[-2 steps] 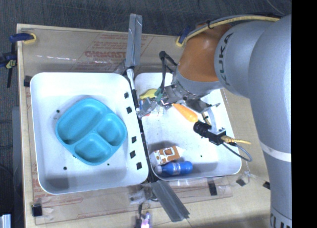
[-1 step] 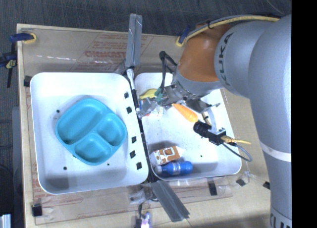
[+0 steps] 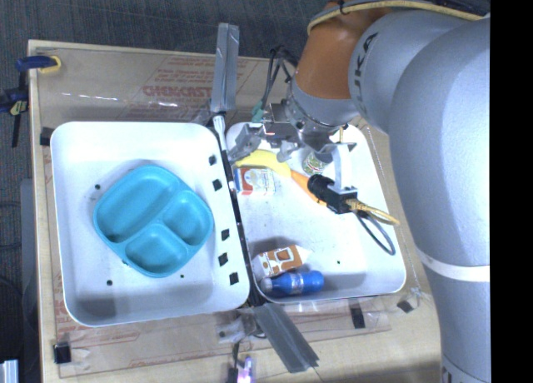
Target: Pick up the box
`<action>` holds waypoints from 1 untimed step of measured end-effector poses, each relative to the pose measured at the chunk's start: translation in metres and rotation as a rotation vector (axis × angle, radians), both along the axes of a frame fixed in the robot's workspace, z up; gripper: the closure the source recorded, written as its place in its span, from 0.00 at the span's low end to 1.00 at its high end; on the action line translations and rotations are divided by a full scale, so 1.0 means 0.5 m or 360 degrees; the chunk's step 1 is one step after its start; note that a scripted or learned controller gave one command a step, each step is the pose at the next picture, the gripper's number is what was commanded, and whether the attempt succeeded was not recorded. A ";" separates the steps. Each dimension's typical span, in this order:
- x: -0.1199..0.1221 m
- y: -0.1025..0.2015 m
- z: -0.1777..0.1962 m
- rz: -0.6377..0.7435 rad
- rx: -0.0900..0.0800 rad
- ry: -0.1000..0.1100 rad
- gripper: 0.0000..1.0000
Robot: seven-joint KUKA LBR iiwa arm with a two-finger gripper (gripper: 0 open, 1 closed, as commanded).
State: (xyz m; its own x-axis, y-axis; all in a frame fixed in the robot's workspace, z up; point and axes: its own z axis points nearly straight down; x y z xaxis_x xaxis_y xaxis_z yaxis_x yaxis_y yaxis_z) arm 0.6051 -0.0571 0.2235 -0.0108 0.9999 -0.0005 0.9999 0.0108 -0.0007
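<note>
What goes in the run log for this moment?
gripper over right bin's far end | box at near edge beside blue bottle | tray in left bin

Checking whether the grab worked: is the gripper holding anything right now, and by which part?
It cannot be told. The gripper sits low at the far end of the right bin, and nothing shows between its fingers.

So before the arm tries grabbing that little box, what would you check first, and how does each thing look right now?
1. Box in view, front of the right bin: ok.
2. Box free of neighbours: not ok, the blue bottle lies against it.
3. Gripper above the box: not ok, it hangs over the bin's far end.
4. Gripper already carrying something: cannot tell.
5. Blue tray out of the way, in the left bin: ok.
</note>
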 end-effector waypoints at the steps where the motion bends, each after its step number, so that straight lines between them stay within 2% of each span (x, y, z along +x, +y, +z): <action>1: -0.094 -0.077 -0.162 0.0522 -0.0005 -0.0029 0.00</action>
